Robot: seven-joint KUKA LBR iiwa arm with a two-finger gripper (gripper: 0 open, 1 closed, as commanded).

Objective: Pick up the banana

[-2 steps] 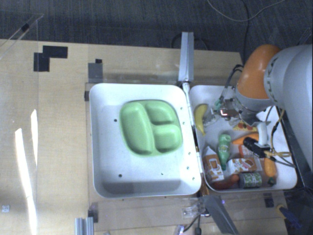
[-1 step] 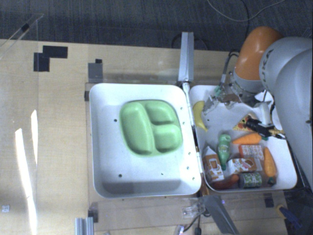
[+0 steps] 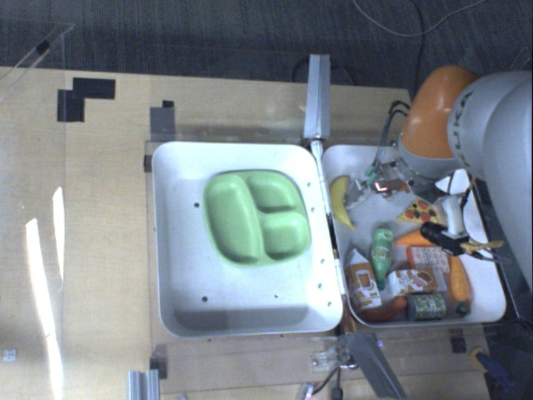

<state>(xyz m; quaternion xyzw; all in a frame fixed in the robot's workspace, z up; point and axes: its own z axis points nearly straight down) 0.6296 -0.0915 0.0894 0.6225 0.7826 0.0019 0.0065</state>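
- The pale wooden bench (image 3: 75,248) meets dark carpet (image 3: 183,15) at its far edge.
- The left bin (image 3: 179,307) holds a green divided tray (image 3: 256,215).
- The banana (image 3: 339,200) lies against the right bin's (image 3: 491,302) left wall.
- Just right of it hangs the hand (image 3: 376,183), its tips blurred against clutter; whether apart or together, I cannot tell.

arm (image 3: 491,132): bulky grey shell | orange band (image 3: 437,111): glossy, rounded | gripper (image 3: 375,186): small, metallic, thin cables
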